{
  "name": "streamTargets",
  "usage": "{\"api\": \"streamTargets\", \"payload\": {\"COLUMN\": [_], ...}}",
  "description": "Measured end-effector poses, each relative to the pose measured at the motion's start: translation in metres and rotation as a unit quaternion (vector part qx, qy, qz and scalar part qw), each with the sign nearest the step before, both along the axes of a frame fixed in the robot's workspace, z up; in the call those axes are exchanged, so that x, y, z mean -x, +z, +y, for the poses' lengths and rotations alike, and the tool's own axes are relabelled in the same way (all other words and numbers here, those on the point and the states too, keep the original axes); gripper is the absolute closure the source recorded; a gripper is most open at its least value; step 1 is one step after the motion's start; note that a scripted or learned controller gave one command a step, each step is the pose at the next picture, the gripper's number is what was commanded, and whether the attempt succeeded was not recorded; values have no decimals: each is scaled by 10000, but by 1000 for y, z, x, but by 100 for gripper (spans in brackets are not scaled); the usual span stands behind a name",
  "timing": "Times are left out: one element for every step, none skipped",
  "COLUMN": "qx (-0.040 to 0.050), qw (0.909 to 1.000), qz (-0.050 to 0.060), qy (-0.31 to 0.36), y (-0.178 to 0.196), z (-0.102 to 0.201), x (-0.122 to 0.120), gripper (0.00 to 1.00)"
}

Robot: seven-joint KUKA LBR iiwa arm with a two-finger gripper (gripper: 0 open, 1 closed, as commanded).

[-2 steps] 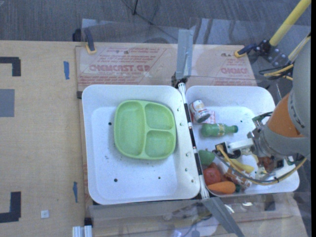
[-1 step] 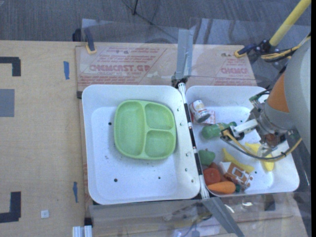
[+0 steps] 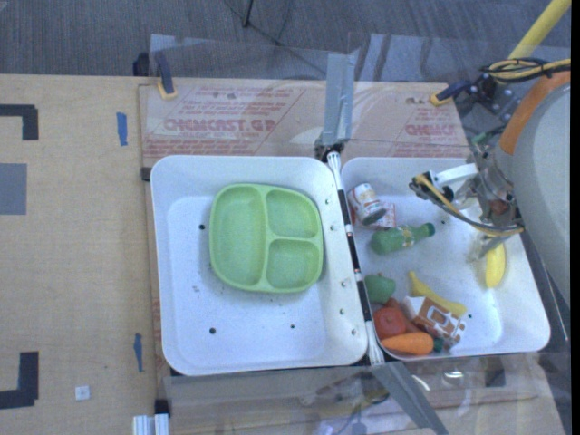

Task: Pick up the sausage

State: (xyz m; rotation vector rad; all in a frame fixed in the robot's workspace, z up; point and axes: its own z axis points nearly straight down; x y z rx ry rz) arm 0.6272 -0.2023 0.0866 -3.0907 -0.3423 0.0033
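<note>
Hovering over the right shallow white bin's (image 3: 521, 329) far right side, tool (image 3: 485, 208); finger state unreadable. No sausage identifiable among cluttered toys. Green divided plastic plate (image 3: 266, 237) lies in left bin (image 3: 181, 315).

A green plate (image 3: 266, 237) (three compartments) lies in the left bin (image 3: 181, 315).

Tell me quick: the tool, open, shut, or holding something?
Tool: over the right bin, above the banana; state cannot be told.
</note>
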Motion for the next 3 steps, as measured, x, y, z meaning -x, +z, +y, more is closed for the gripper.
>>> {"api": "streamTargets", "payload": {"qx": [26, 126, 121], "qw": [9815, 8948, 9068], "qz": [-65, -103, -126], "qy": [1913, 4462, 4212], "y": [2, 1, 1], "z": [11, 24, 5], "x": [14, 3, 0], "gripper": [0, 0, 0]}}
